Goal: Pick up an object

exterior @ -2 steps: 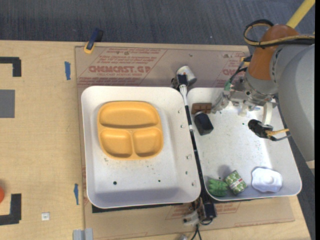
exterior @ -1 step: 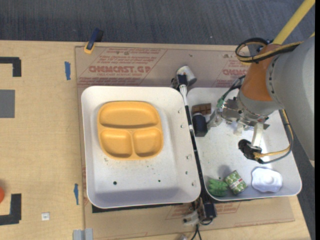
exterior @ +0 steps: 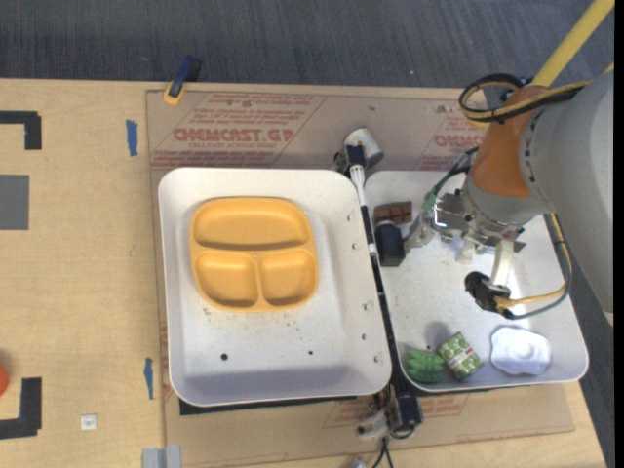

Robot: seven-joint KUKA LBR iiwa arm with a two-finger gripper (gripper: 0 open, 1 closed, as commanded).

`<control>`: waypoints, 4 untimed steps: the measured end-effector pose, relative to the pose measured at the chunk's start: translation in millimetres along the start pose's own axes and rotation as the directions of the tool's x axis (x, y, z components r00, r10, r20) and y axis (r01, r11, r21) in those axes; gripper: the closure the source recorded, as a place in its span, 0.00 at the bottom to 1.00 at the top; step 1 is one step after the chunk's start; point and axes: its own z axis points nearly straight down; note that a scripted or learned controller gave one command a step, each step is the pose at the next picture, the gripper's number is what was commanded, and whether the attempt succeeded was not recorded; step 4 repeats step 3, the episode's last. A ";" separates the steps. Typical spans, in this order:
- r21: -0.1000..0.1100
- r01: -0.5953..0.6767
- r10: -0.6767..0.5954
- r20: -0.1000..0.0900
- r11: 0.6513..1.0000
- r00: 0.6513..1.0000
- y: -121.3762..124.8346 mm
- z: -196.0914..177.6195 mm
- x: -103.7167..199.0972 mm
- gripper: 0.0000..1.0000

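My gripper [exterior: 450,224] hangs over the upper middle of the right bin [exterior: 429,300], below the orange wrist band. To its left, by the bin's left wall, lie a small brown block [exterior: 393,211] and a black object [exterior: 390,245]; the gripper is apart from both. Along the bin's front edge sit a dark green item [exterior: 423,363], a green patterned packet [exterior: 460,354] and a white lumpy object [exterior: 519,351]. Nothing shows in the gripper.
The left bin [exterior: 195,359] holds a yellow divided plate [exterior: 255,252] in its upper half. A white-and-black fixture [exterior: 359,150] stands at the back between the bins. Both bins rest on a cardboard sheet [exterior: 244,125].
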 end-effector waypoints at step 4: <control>-0.009 0.424 -0.424 0.010 0.906 0.906 17.4 -2.1 4.7 0.00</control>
